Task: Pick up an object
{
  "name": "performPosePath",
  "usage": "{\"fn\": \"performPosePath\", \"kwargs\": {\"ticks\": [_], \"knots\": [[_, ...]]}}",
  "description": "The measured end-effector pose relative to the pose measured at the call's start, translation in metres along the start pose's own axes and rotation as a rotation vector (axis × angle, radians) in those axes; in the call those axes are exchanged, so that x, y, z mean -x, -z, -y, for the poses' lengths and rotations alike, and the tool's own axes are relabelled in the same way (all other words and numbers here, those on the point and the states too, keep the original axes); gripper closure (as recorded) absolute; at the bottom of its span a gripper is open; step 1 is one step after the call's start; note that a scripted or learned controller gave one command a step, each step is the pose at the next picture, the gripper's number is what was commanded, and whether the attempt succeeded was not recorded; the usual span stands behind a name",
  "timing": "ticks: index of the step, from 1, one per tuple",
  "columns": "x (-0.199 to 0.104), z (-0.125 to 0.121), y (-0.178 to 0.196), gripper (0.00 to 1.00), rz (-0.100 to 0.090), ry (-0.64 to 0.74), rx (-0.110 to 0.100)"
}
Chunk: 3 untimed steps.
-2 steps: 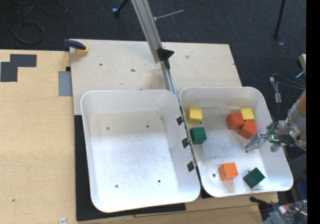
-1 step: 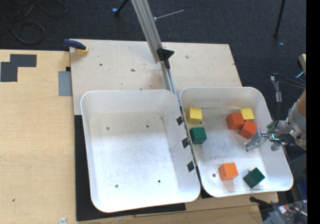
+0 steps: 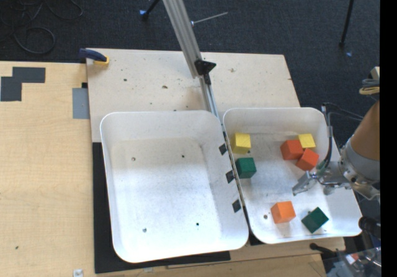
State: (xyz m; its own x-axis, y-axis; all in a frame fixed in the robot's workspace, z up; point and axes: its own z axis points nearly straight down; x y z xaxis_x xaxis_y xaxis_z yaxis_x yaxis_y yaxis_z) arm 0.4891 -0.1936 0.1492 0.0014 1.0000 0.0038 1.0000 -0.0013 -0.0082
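Observation:
The right bin (image 3: 273, 114) holds several small blocks. A yellow block (image 3: 242, 141) and a green block (image 3: 246, 167) lie near its left wall. An orange-red block (image 3: 289, 149), a second yellow block (image 3: 306, 140) and a red-orange block (image 3: 307, 160) cluster at the upper right. An orange block (image 3: 283, 212) and a dark green block (image 3: 315, 219) sit near the front. My gripper (image 3: 314, 187) reaches in from the right, just below the red-orange block and above the dark green one. It is open with nothing between its fingers.
The left bin (image 3: 124, 127) stands beside the right one, with black clips along the shared wall. A slanted aluminium post (image 3: 183, 28) rises behind the bins. A small blue and yellow object (image 3: 94, 56) lies at the board's far left corner.

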Motion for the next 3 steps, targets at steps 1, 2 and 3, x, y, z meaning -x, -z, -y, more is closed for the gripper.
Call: {"fn": "performPosePath", "kwargs": {"ticks": [1, 2, 3], "knots": [[-0.001, 0.001, -0.054, 0.00, 0.000, -0.001, 0.000], [0.001, 0.001, -0.041, 1.00, 0.002, -0.007, 0.004], [0.004, -0.005, 0.003, 1.00, 0.004, 0.004, 0.010]]}}
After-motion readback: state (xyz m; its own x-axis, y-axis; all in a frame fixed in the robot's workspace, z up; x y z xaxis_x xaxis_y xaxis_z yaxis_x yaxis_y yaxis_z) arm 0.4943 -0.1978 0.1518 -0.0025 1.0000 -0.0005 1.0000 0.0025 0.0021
